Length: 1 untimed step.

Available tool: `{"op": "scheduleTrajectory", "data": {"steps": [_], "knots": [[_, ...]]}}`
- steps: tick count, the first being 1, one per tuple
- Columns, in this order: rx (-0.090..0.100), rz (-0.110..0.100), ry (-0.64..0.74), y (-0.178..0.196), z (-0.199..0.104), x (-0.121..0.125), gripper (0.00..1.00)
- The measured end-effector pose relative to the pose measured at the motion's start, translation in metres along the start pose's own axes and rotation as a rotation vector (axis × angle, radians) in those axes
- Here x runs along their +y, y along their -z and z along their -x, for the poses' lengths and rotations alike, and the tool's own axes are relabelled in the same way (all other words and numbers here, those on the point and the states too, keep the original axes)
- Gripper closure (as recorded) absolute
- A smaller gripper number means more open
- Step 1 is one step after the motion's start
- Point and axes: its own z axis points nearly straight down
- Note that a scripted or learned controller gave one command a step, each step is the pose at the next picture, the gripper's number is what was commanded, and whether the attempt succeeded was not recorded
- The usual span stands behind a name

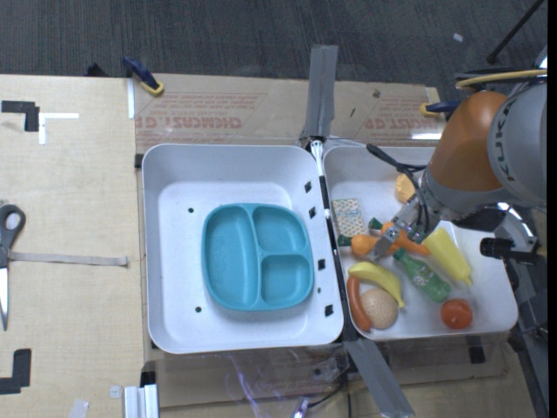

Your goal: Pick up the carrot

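A: Where is the carrot [372, 245] right now?

B: In the right bin [487, 320], near its left wall, lying roughly level with its orange tip toward the divider. The hand [399, 233] is right on top of its thicker end, where the green top starts.

A: Is the hand closed on it?

B: I cannot tell. The metal tips sit at the carrot, but the slant of the view and the clutter hide whether the carrot is actually between them, so I would not call it held.

A: What crowds it?

B: A banana [380, 278] lies just below, touching or nearly so, with an egg [378, 307] and a red sausage-like piece [355, 303] under that. A green bottle [424, 276] lies just right of the carrot, a yellow pepper-like item [451, 253] beyond it, and a tomato [456, 313] near the front corner. A small patterned packet [348, 216] sits just above the carrot.

A: And the other side?

B: The left bin [165, 259] carries a blue divided plate [259, 256]. Scissors [7, 251] lie well apart on the surface [65, 320].

A: So how far along is it?

B: My judgement: the reach is done and the hand is at the grasp point. The carrot looks to be resting in the bin, so a secure grip and the lift are still to come.
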Motion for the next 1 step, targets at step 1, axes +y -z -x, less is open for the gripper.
{"op": "scheduleTrajectory", "data": {"steps": [1], "knots": [[-0.009,0.004,0.002,0.0138,0.0027,0.0017,1.0]]}}
